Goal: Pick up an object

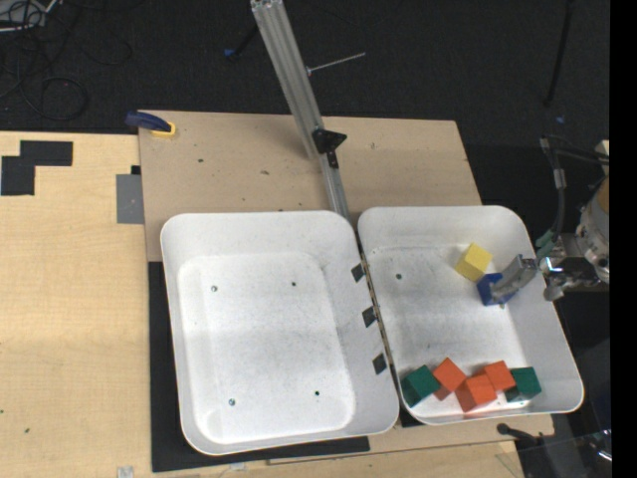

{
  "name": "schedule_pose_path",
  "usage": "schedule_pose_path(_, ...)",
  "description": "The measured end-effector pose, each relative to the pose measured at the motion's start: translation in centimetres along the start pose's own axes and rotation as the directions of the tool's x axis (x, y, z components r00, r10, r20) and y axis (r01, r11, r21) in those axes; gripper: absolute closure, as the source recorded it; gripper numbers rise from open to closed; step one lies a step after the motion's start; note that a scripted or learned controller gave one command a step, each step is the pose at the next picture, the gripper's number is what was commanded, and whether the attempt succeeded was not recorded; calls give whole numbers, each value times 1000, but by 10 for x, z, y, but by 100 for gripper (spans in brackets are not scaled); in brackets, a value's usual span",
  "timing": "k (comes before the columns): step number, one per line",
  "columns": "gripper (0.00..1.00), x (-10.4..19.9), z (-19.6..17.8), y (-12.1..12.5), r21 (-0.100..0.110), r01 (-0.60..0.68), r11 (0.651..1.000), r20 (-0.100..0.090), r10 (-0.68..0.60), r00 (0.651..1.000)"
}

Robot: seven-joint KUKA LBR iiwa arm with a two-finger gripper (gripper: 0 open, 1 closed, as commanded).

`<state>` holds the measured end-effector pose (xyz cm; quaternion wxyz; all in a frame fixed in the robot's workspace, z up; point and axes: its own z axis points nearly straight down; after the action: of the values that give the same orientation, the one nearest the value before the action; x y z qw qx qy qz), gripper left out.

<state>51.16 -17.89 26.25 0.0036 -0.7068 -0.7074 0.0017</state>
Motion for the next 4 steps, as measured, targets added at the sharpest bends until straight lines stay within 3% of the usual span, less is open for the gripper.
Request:
schedule_pose_path(1,0,-1,-2,0,-4,-3,1000,1,3,1000)
schedule_pose_path(4,0,7,168,-6,2,-3,1000,-1,3,1000)
